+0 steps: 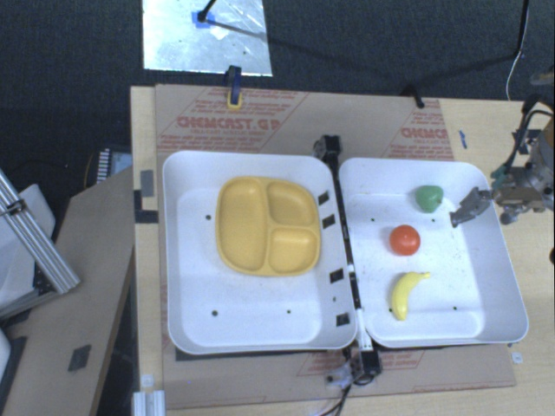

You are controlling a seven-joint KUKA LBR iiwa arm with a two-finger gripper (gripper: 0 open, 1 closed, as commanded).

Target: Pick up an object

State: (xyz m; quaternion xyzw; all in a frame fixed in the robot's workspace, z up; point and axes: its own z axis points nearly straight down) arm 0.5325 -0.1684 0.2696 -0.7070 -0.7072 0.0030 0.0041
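Claw (476, 206) beside green object (428, 198)

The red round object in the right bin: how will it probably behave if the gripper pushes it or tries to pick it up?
The red round object looks ball-shaped and smooth, so a push would probably roll it across the flat floor of the right bin. It may slip from a two-finger pinch unless gripped centrally. It likely feels light, resembling plastic toy fruit like the banana.
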